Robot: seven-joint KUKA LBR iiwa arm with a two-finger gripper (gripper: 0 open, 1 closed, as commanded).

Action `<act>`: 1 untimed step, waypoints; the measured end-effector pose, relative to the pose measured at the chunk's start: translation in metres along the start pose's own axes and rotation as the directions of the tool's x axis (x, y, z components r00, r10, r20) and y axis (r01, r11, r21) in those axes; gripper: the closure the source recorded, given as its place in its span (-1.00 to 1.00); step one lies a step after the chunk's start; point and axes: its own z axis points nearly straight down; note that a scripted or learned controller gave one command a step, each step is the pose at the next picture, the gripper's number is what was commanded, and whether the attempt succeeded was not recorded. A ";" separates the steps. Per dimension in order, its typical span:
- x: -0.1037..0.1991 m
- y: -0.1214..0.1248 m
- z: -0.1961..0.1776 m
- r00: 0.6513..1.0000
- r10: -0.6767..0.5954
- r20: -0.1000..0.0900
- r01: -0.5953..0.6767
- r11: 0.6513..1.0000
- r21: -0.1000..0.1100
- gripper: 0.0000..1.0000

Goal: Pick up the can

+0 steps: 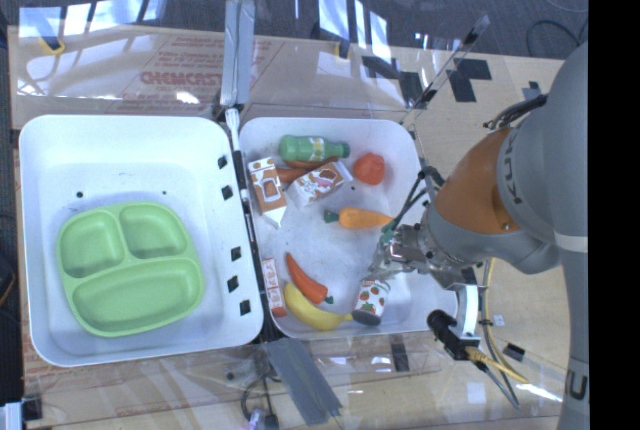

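With its fingers' spacing impossible to tell, the tool [392,253] is being held just above the can [371,301], which is lying tilted at the right bin's [405,140] near edge beside the banana [308,310], so a glancing closure is being risked.

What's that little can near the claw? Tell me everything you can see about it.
The can is small, with a white label printed with red fruit and some green, and a dark end at its lower edge. It lies tilted in the right bin, near the front wall. The banana lies just to its left, its tip close to the can. The claw sits right above the can's upper end; whether it grips it is unclear.
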 end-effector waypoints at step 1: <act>0.054 -0.012 -0.010 0.998 0.067 -0.001 -0.067 0.998 0.004 1.00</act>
